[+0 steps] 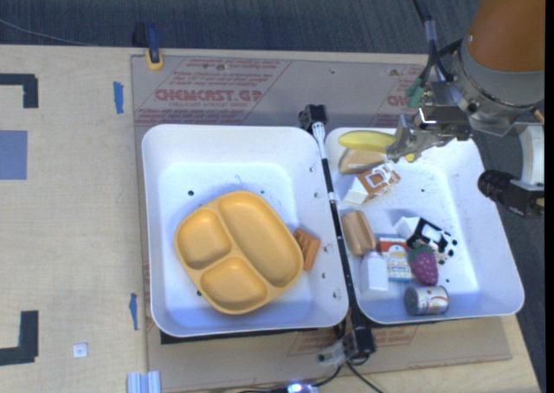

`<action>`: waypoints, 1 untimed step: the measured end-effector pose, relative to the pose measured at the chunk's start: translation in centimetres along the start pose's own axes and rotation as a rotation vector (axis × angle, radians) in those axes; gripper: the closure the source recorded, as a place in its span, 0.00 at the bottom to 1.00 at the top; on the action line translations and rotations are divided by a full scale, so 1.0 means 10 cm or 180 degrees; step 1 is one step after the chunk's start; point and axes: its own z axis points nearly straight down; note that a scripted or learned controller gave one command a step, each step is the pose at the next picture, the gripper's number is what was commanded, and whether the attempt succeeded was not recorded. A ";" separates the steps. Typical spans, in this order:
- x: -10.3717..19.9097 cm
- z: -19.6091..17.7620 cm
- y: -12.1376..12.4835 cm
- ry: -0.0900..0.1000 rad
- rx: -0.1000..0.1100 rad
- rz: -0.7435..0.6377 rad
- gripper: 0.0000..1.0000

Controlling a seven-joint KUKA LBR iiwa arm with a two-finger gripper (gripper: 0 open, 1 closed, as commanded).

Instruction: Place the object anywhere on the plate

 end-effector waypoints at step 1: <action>0.30 -0.54 -0.24 0.0002 -0.0005 -0.0005 1.00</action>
